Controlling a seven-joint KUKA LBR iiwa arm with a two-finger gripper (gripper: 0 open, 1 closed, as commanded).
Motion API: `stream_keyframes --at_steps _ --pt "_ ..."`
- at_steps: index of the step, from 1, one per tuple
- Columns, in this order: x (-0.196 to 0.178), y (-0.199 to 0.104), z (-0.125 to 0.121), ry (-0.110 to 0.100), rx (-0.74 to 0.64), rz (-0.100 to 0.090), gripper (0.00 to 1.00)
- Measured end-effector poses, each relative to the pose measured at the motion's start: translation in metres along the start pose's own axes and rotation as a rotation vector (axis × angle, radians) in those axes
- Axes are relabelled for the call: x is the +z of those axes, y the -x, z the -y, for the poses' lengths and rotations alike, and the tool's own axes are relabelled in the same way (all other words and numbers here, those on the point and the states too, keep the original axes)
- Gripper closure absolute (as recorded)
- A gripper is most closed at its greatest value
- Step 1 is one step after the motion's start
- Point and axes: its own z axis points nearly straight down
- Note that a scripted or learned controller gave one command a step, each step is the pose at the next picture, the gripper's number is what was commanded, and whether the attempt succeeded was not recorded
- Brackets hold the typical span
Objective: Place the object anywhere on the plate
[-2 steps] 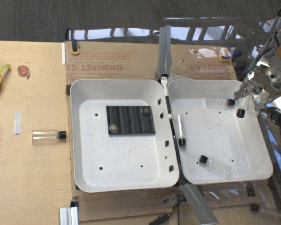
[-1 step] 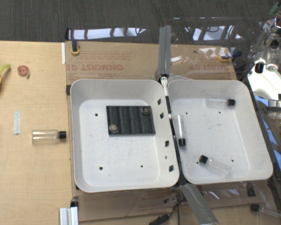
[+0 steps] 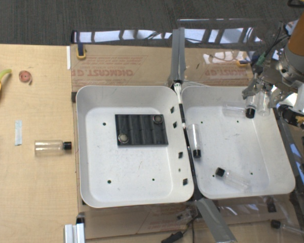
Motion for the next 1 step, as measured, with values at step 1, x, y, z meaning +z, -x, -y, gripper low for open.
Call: stream_keyframes --at_steps 1 --pt "-0.0007 -0.1278 -0.0067 0.000 0.159 0.001 1.00"
